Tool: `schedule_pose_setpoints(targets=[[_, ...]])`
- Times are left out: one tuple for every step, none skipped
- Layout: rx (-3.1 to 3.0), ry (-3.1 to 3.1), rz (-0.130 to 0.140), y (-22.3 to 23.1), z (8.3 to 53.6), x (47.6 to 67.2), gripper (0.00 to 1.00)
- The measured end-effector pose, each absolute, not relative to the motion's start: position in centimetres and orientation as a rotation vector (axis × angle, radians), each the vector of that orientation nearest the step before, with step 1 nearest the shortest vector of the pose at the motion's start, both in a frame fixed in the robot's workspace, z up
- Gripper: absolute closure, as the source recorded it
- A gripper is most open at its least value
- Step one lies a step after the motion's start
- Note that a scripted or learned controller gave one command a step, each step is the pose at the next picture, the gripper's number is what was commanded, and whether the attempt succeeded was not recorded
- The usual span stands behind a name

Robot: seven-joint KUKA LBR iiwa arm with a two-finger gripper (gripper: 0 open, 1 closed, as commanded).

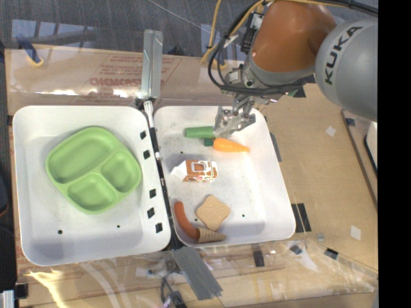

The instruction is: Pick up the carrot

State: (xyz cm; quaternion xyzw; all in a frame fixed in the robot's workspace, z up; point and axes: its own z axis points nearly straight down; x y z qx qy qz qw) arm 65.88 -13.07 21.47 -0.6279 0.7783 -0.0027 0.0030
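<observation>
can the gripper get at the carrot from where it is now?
Probably yes. The gripper hangs right over the carrot's green end in the right bin. Nothing lies on the carrot; the packet and cracker sit apart from it.

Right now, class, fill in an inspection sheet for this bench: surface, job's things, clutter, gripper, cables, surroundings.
Surface: two white bins; left bin, right bin.
Job's things: carrot lying in the right bin's upper part, leafy end toward the left.
Clutter: green stick, packet, sausage, cracker, cone in the right bin; green tray in the left bin.
Gripper: gripper just above the carrot's leafy end.
Cables: yellow and black cables looped at the wrist.
Surroundings: cardboard bench top.
</observation>
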Motion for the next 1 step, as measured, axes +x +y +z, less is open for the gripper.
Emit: schedule_pose_setpoints(targets=[[-1.433, 2.796, 0.001, -16.43, 19.34, 64.76, 1.00]])
